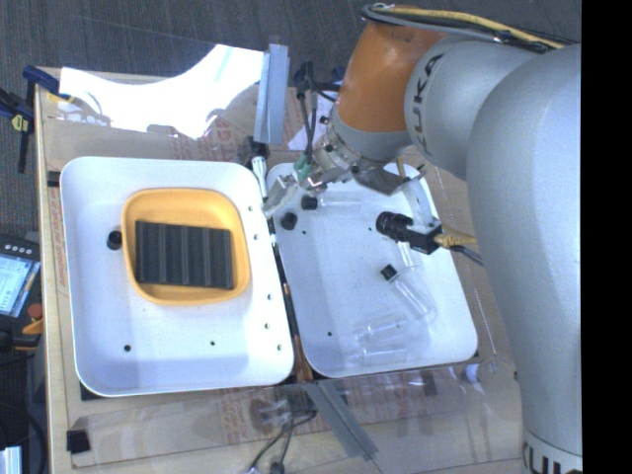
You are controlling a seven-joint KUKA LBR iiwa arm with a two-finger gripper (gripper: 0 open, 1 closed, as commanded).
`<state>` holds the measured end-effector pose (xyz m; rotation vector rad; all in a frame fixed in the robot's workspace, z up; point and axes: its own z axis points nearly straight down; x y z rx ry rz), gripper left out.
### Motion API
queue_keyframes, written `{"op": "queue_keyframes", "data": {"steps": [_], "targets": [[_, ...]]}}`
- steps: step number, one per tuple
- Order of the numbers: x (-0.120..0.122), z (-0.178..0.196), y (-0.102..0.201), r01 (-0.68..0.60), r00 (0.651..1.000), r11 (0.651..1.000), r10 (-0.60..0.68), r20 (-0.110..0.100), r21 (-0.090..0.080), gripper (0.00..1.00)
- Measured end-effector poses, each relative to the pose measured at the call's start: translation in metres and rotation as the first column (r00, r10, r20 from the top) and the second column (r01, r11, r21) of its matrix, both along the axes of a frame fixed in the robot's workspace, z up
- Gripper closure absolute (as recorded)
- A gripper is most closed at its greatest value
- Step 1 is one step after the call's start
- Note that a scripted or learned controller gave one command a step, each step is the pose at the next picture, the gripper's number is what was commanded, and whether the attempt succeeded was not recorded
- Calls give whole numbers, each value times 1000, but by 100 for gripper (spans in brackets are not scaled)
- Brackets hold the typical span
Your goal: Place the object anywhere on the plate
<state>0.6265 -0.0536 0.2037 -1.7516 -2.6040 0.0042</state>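
Reaching in from the right: smooth grey arm (494,166), orange band, wrist bent over right bin (444,349). Left bin (89,344) holding rounded yellow plate (183,210) bearing a dark ribbed block (185,253). Gripper (301,181) at right bin's far left corner; jaws unreadable.
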Motion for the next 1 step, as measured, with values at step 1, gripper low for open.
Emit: {"op": "queue_keyframes", "data": {"steps": [1], "targets": [[19,-12,51,10,1000,1000,-10,4,-1,0]]}}
